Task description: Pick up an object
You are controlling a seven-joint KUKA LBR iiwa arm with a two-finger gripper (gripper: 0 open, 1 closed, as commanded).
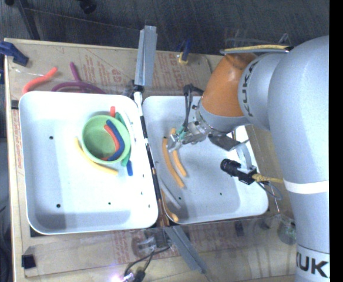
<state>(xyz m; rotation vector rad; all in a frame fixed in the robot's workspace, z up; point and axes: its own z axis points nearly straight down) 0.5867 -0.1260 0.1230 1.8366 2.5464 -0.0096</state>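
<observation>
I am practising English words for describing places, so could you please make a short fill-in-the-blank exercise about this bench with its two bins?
1. The green bowl sits in the ____ bin.
2. The orange strips lie in the ____ bin, near the gripper.
3. The band above the arm's wrist is ____.
4. Both bins are ____ in colour.

Missing words: left; right; orange; white

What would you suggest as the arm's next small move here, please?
Probably a short descent: the gripper sits just above the upper end of the long orange curved strip in the right white bin, with nothing visibly between its tips.
</observation>
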